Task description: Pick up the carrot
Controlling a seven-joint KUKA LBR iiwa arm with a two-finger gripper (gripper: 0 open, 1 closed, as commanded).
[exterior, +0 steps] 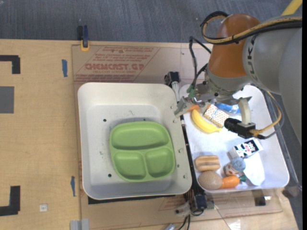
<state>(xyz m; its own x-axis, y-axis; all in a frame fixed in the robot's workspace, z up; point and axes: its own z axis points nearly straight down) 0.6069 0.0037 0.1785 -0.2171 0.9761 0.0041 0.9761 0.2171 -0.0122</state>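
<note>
Where cardboard (120,63) covers the wooden bench (33,143) on grey carpet (120,8), end effector (199,99) grip indiscernible, carrot (230,181) apart.

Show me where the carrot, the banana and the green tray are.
carrot (230,181): camera view, middle of its orange body.
banana (203,122): camera view, middle of its curve.
green tray (139,136): camera view, largest compartment's floor.

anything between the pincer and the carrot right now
The carrot lies at the right bin's near edge, crowded by a tan ball and a small grey toy. The pincer hangs at the far end, with the banana and bun between.
</note>
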